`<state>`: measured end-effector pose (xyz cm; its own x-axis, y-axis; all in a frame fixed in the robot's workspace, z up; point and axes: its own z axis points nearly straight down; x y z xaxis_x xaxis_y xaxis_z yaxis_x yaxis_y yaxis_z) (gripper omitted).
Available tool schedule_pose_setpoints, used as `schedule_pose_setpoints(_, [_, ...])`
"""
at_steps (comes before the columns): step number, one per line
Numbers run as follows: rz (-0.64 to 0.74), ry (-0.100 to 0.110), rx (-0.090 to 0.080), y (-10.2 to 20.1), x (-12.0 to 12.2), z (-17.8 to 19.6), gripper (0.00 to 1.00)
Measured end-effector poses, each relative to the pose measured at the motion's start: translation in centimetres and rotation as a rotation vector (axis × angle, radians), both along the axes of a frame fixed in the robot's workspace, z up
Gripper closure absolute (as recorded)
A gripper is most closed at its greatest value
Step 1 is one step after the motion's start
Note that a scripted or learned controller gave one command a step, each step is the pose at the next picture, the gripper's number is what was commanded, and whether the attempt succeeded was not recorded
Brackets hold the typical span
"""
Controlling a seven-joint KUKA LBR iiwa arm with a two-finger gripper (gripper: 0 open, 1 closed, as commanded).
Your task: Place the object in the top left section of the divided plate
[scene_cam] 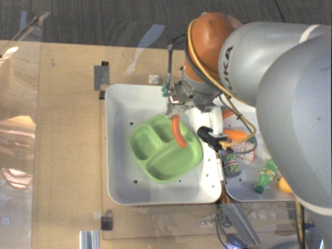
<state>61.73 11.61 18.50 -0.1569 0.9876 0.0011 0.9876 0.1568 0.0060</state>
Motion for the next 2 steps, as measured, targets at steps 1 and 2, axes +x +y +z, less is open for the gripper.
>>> schedule_pose_setpoints(1, [0.071,0.001,0.000,7.69,-0.16,4.36,1.00])
schedule_pose_setpoints(2, [0.071,0.001,0.000,7.67,-0.17,4.35,0.00])
